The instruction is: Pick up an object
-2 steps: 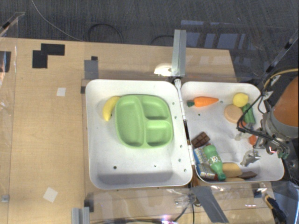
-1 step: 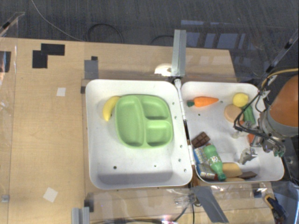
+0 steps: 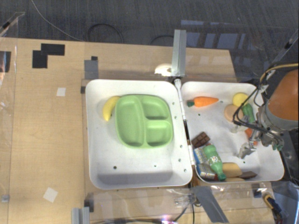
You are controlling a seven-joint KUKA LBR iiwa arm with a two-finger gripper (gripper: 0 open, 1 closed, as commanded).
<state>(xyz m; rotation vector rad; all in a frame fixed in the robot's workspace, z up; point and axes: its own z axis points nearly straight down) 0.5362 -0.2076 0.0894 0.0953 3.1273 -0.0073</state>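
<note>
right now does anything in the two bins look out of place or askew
Nothing looks spilled or damaged. The green divided tray sits slightly skewed in the left bin, with a banana tucked against its left edge. In the right bin, a green bottle lies on its side in a pile at the front-left corner.

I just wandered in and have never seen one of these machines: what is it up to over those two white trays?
A robot arm reaches in from the right, its gripper low over the right bin, among toy food: a carrot, a green bottle, a chocolate bar. Nothing shows between its fingers. The left bin holds a green divided plate with a banana beside it.
</note>
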